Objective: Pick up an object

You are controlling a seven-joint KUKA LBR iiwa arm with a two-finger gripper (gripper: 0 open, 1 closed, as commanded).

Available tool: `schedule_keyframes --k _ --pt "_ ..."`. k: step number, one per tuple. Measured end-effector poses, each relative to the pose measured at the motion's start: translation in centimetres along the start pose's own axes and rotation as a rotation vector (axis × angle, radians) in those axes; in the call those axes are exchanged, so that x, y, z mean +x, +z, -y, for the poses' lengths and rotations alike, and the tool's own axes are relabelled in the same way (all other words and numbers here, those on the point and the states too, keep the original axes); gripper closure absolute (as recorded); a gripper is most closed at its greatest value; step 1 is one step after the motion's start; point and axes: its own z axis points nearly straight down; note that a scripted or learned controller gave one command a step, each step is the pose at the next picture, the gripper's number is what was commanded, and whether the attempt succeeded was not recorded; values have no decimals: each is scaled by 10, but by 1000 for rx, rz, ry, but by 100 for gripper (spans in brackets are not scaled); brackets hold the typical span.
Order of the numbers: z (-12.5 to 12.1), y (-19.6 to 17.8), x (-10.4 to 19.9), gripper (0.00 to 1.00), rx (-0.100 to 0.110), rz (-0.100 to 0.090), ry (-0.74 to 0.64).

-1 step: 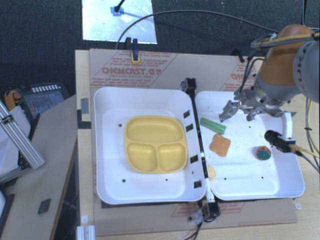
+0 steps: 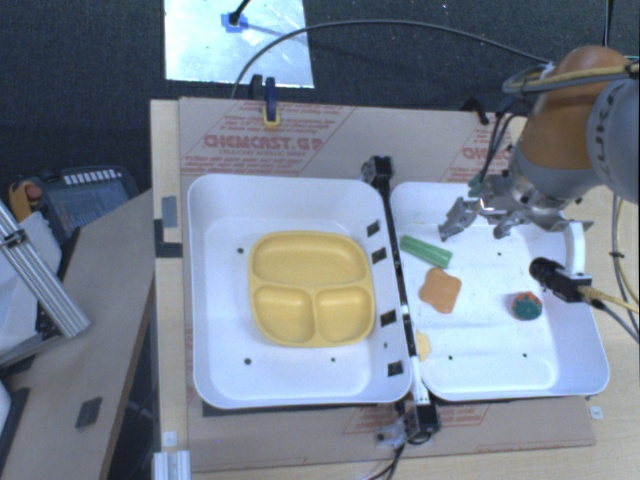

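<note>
Objects for picking all lie in the right bin (image 2: 575,368): a green stick (image 2: 426,251) near the divider (image 2: 395,278), an orange piece (image 2: 440,290) just below and beside that stick, a small green-and-red lump (image 2: 527,306) well to the right of the orange piece, and a pale yellow bit (image 2: 422,345) against the divider. The claw (image 2: 480,220) hangs above the bin's upper half, up and to the right of the green stick, its two fingers spread apart with nothing between them.

Judged from here, the main risk is a miss. A straight descent would meet bare bin floor between the stick and the lump (none of the objects sits under the claw). The green stick and orange piece lie close together, so a try at one could nudge the other or jam a finger between them. Low, flat pieces may slip out as the fingers close. The yellow tray (image 2: 308,288), in the left bin (image 2: 215,368) beyond the divider, is clear of all this.
</note>
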Motion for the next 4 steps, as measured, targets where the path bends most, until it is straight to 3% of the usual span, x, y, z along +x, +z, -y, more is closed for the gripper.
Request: schedule_keyframes --k 2,3,4 --pt "-4 106 -8 0 5 -1 3" --pt "-6 93 -8 100 -2 0 3" --pt "-11 28 -7 100 -6 1 -1"
